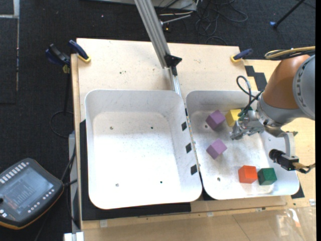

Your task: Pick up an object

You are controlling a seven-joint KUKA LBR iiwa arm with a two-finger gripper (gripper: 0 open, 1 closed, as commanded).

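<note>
1. the pale speckled wooden worktop (130,64) carries two shallow white plastic bins side by side; the left white bin (95,134) has no object showing on its floor.
2. the right white bin (198,104) holds five small blocks: a far purple cube (215,119), a yellow cube (232,117) just right of it, a near purple cube (216,148) toward the middle, and, at the near right corner, an orange-red cube (247,174) just beside a dark green cube (267,175).
3. the grey arm with its orange band (281,92) reaches in from the right, and its metal claw (239,130) sits low over the right bin, just beside the yellow cube on its near side.
4. i cannot tell from this view whether the claw is apart or together; the tip is small and partly lost among cables and bracket.
5. no block shows between the tips, and all five cubes look to be resting on the bin floor, so i judge the pick not yet done.
6. what is left, as i read it: settling on a block, most likely the yellow cube or the far purple one since they lie nearest, then closing on it and lifting it clear.
7. the yellow and far purple cubes sit close together, which could make a clean grip awkward.
</note>
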